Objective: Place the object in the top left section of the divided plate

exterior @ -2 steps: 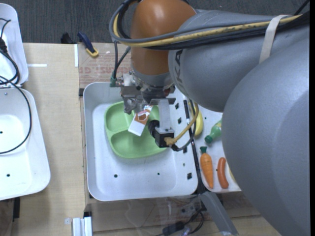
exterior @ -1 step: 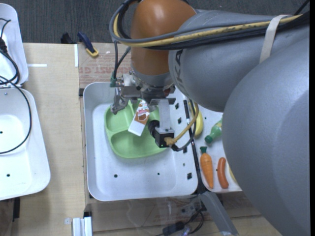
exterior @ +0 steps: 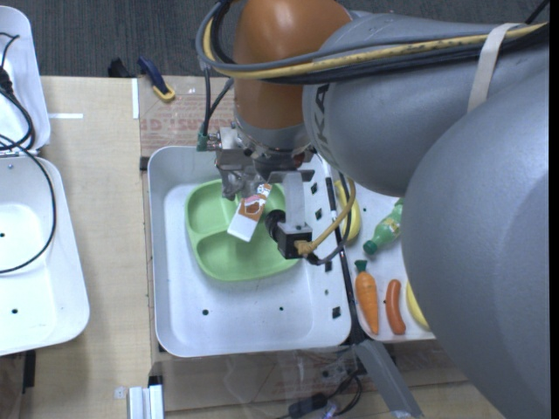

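A green divided plate (exterior: 210, 250) lies in the left half of the middle white bin (exterior: 236, 321). My gripper (exterior: 248, 188) hangs over the plate's upper part, under the orange wrist band. A small white carton with a brown and red label (exterior: 249, 216) sits tilted between the fingers, its top end pinched and its lower end hanging just above the plate's middle ridge. The plate's upper left section (exterior: 205, 212) is just left of the carton. The arm hides the plate's right side.
Toy food lies in the right bin: a banana (exterior: 352, 219), a green bottle (exterior: 384, 230), a carrot (exterior: 368, 297) and a sausage (exterior: 395, 307). A white tray with a black cable (exterior: 26, 260) stands at the left. A blue and yellow clamp (exterior: 155, 78) sits at the back.
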Action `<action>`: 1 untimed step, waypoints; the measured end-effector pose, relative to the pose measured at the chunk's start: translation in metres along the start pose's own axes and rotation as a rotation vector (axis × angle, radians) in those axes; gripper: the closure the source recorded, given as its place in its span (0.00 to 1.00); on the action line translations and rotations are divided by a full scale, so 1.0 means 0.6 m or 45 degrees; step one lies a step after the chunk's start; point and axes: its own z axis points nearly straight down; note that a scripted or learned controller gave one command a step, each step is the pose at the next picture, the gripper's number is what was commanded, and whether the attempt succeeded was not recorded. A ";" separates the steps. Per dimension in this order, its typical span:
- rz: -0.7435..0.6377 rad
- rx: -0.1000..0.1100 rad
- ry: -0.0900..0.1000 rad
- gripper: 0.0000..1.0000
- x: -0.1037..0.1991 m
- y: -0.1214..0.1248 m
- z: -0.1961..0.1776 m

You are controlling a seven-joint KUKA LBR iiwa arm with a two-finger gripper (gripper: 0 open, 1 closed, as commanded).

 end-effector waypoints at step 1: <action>0.001 0.001 -0.001 0.00 -0.001 0.000 0.000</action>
